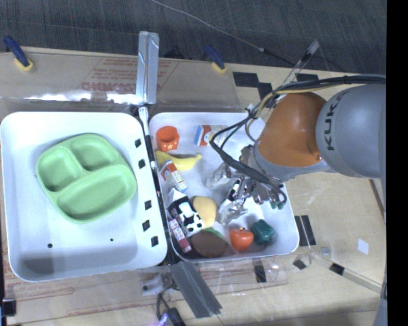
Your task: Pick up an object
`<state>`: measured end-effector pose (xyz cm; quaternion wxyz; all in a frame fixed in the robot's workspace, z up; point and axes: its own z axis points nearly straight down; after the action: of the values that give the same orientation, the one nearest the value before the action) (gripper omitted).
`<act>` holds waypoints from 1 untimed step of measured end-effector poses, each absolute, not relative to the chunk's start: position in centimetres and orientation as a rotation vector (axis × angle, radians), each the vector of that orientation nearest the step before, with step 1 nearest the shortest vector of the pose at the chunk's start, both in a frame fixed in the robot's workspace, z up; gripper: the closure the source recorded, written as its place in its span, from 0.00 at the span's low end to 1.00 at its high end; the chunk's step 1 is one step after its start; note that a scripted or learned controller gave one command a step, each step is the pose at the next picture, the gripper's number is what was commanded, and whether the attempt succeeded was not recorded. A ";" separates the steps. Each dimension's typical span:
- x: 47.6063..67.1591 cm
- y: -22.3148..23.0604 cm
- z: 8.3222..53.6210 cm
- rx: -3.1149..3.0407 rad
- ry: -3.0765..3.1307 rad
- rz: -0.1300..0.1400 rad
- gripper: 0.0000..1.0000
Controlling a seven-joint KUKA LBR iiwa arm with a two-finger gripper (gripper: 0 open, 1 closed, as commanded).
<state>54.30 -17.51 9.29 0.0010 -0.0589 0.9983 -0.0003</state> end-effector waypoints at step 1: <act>49.9 -20.9 9.3 0.085 3.139 0.002 0.00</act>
<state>49.94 -20.85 9.28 0.0008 0.0271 0.9996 0.0006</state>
